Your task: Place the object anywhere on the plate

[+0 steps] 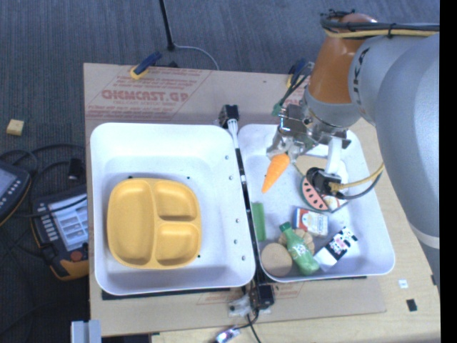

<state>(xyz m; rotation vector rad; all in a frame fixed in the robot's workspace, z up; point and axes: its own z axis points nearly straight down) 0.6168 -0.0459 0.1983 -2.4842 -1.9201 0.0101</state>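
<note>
In the right bin point(371, 263), near its upper-left corner, the toy carrot point(275, 171) hangs tilted with its orange tip pointing down-left and its top end at the claw point(289, 143); the top looks pinched between the fingers, so the claw reads as closed on the carrot, though the grip point is small and partly hidden by the wrist. The hold seems to be only at the leafy end, so the risk is the carrot swinging or slipping out while it travels. Below it lie a watermelon slice point(319, 190), a small carton point(312, 221), a green bottle point(300, 250), a round brown piece point(277, 258), a black-and-white cow figure point(337, 246) and a green stick point(258, 220) along the left wall; a drop here lands back among them. The yellow plate point(152, 222) sits in the left bin point(161, 136), well apart, across the ridge between bins. A low carry could catch the tip on that ridge; an early release misses the plate and hits white bin floor. The table point(150, 95) carries both.
</note>
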